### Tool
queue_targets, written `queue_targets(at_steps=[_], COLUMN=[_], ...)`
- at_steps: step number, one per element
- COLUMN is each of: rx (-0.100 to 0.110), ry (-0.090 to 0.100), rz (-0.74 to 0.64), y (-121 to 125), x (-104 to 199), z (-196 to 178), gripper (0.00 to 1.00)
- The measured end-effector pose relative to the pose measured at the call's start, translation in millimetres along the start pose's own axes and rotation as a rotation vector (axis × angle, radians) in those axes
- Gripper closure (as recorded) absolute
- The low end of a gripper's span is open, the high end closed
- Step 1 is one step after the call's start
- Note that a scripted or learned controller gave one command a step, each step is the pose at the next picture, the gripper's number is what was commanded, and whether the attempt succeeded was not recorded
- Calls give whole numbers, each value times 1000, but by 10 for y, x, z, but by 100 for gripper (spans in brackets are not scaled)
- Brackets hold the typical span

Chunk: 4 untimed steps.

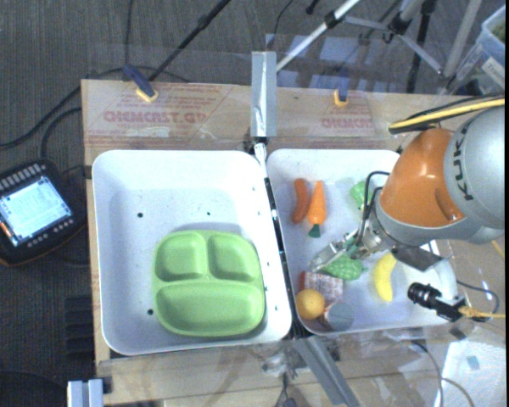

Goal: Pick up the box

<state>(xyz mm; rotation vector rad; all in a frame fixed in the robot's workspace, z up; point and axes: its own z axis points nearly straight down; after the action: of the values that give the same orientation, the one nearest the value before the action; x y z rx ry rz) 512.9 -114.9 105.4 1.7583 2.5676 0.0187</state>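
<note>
Gripper point(343, 248): low in right bin point(424, 308), centre-right of frame; whether open or closed could not be told.
Box point(321, 283): resting on bin floor, not lifted.
Progress: pick not yet achieved.

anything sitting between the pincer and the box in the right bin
The pincer sits low in the right bin. A green leafy item lies just under it, overlapping the top of the pinkish box. An orange ball touches the box's lower side.
</note>
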Motion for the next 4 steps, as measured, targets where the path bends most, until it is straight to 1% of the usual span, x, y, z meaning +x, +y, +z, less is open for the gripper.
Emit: queue_targets(at_steps=[1,2,3,4], rx=[29,13,31,16], ry=[18,6,13,8], rz=[46,111,259,124], y=[446,151,560,-321], x=[-153,49,-381,-120], z=[-46,155,-74,146], gripper=[0,0,0,0])
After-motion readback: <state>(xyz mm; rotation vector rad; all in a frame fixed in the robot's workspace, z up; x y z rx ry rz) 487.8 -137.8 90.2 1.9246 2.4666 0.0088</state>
